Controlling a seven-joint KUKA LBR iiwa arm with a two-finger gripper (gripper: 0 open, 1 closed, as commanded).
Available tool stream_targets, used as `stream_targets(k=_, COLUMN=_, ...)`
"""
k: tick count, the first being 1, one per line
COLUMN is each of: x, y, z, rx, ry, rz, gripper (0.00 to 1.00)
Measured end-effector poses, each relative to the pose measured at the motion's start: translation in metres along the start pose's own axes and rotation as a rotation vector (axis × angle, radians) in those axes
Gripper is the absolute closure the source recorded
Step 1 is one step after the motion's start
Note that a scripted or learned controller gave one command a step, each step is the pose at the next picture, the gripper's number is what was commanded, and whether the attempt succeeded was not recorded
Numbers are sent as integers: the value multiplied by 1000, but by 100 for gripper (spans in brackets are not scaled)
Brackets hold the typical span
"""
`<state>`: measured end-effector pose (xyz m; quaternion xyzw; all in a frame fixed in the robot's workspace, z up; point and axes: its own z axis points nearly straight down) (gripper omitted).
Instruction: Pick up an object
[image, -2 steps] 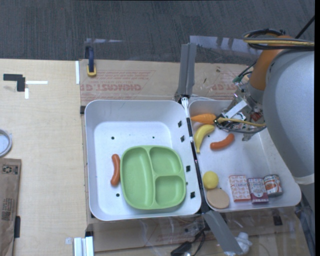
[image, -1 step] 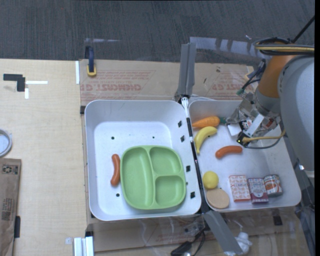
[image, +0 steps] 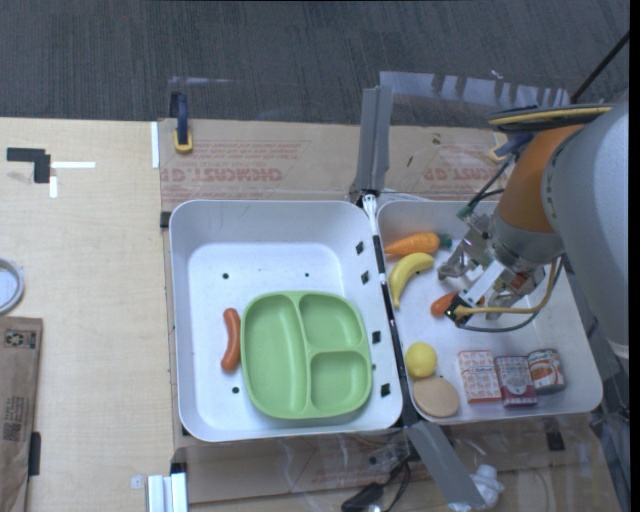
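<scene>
In the camera view, the tool (image: 458, 272) hangs low over the right bin (image: 565, 338); whether it is released or clenched cannot be told. A small orange-red piece (image: 442, 303) lies just beside it, with a banana (image: 408, 272) and a carrot (image: 413, 244) near. The left bin (image: 270, 262) holds a green divided plate (image: 305, 352) and a sausage (image: 231, 339).

Pale wooden worktop (image: 90, 250) carrying two shallow white bins, left bin (image: 200, 260) and right bin (image: 580, 345) touching, with a cardboard sheet (image: 260, 160) behind. Far left: black L-shaped piece (image: 30, 160), brown paper bag (image: 18, 390), round ring (image: 6, 288) at the edge.
</scene>
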<state>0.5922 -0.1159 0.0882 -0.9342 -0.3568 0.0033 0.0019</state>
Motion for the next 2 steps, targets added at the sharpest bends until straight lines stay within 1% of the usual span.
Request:
stream_targets(k=1, x=-1, y=0, z=-6, rx=4, ry=-4, rz=-1, gripper=100)
stream_targets(k=2, x=-1, y=1, z=-11, rx=9, ry=-9, rz=-4, gripper=100)
